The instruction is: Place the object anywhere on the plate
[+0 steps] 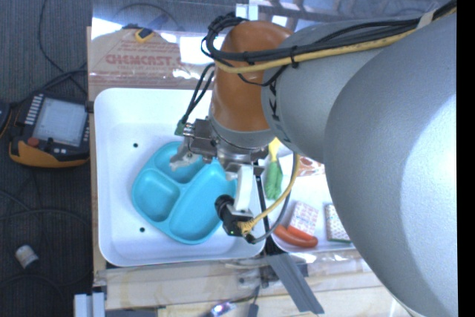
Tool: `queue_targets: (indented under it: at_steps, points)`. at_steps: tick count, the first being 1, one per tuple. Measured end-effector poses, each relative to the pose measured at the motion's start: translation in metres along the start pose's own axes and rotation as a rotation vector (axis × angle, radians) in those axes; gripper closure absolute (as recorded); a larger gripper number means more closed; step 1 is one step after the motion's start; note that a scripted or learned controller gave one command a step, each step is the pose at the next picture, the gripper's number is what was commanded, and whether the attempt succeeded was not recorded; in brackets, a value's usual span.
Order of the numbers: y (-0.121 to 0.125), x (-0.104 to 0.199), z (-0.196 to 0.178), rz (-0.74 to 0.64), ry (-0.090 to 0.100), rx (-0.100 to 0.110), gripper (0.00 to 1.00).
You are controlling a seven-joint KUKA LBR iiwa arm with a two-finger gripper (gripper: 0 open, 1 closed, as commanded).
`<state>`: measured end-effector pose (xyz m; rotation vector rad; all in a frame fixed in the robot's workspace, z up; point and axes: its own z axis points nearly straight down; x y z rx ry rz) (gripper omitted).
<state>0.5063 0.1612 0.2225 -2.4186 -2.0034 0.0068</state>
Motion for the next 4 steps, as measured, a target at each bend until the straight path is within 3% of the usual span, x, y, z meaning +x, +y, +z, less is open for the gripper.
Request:
queue_targets:
  at_steps: [1,2,3,4]
  points:
    - [-0.027,0.014,0.035,0.159,-0.001,0.002,0.0]
    - [-0.019,-0.03,0.079,0.217,-0.001,0.003,0.0]
    - [-0.012,-0.063,0.041,0.185,-0.001,0.001,0.0]
    - [0.078,-0.039,0.058,0.601,-0.004,0.0,0.0]
